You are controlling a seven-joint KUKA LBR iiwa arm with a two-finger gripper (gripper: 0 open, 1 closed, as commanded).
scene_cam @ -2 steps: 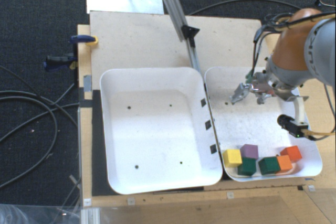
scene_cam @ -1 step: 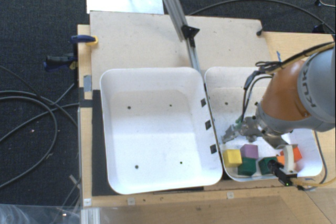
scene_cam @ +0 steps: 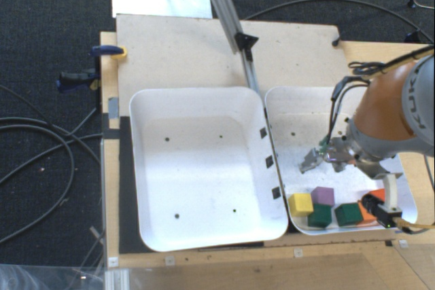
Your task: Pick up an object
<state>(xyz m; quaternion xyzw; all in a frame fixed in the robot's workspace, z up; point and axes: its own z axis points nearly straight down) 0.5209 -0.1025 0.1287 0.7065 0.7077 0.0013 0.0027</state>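
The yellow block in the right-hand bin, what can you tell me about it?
The yellow block is a small cube of plain, matte look, lying flat on the floor of the right bin near its front left corner. A purple block sits just to its right and a green block at its front right, close or touching. The gripper hangs behind it, apart from it.

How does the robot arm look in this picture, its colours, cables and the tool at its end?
The arm is thick and rounded, grey at the upper link, with a broad orange band above the wrist. Thin black cables loop along its left side down to the wrist. The tool is small, made of bare grey metal.
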